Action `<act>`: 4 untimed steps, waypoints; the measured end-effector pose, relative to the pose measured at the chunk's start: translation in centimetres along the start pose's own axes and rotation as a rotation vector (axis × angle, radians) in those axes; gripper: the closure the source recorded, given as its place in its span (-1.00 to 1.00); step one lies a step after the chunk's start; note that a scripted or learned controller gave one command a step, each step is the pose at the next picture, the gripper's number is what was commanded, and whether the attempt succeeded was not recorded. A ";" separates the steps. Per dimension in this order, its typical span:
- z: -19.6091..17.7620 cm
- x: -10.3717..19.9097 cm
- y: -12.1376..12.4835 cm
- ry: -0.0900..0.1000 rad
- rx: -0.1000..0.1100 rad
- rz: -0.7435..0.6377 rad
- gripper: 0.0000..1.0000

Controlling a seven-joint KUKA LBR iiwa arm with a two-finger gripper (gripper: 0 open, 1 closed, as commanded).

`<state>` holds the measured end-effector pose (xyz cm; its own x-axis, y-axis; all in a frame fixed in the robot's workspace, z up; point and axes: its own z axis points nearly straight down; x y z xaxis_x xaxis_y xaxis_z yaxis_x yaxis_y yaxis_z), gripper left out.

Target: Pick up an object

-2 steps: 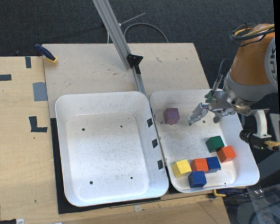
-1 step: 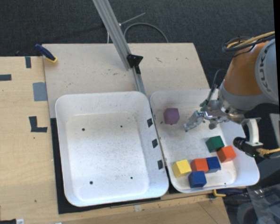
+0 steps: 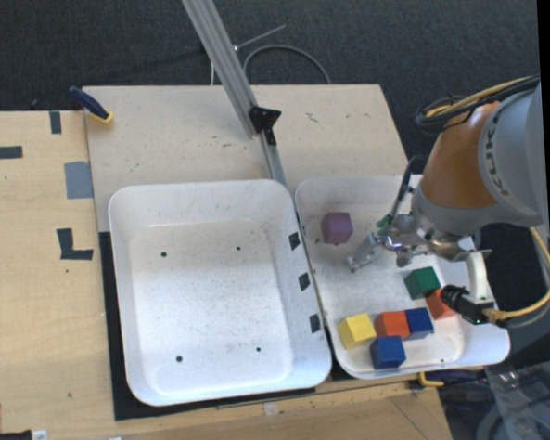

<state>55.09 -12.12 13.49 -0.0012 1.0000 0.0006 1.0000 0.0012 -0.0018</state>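
My gripper hangs over the right bin, near its middle. It looks open, with nothing between its fingers. A purple block lies just up and left of it, apart from the fingertips. A green block sits to the lower right of the gripper, with a red-orange block beside it. Along the bin's front lie a yellow block, an orange block and two blue blocks.
The left bin stands side by side with the right one, their rims meeting. A grey metal post slants in from the top to the bins' back edge. The arm's orange band and cables fill the right side.
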 end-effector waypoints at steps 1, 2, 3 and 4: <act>-1.0 0.1 0.0 0.001 0.001 -0.001 1.00; -6.7 0.8 -0.5 -0.001 -0.006 -0.001 1.00; -12.4 1.7 -0.8 -0.001 -0.007 -0.001 1.00; -16.6 1.7 -0.7 -0.002 -0.006 -0.001 1.00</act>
<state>54.42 -10.39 30.11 -0.0018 1.0000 -0.0009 1.0000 0.0018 0.0038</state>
